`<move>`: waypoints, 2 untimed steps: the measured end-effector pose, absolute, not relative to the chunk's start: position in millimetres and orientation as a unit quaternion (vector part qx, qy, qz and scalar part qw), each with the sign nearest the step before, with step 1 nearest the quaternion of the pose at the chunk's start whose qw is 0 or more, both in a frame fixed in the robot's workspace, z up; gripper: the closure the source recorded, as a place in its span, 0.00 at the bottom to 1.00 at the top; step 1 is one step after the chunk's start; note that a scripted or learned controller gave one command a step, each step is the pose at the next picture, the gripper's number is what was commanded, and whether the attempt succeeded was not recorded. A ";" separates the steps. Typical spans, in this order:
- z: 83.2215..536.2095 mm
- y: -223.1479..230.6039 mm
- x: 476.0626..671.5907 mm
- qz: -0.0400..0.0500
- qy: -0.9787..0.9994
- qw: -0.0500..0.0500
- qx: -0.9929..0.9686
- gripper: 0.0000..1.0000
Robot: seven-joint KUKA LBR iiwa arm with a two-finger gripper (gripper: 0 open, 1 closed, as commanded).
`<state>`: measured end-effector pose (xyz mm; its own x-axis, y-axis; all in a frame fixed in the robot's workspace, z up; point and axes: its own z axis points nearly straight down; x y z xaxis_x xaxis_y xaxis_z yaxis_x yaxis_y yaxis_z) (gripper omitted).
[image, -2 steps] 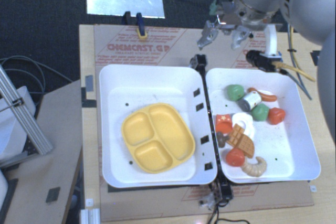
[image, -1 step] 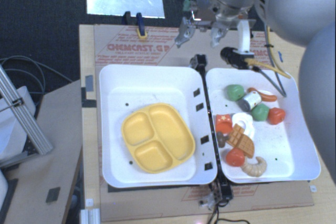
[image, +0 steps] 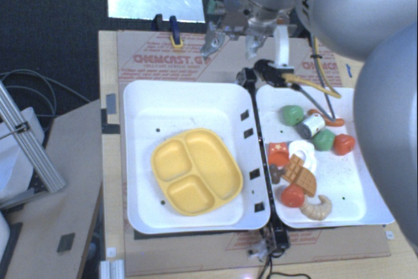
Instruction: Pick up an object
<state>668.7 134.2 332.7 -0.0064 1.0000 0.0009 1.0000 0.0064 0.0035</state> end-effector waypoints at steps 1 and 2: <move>318.0 170.7 668.4 0.001 0.710 0.000 0.705 0.00; 343.2 211.5 668.6 0.002 0.710 0.001 0.705 0.00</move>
<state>668.6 211.5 343.2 -0.0073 1.0000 0.0016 1.0000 0.0073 0.0045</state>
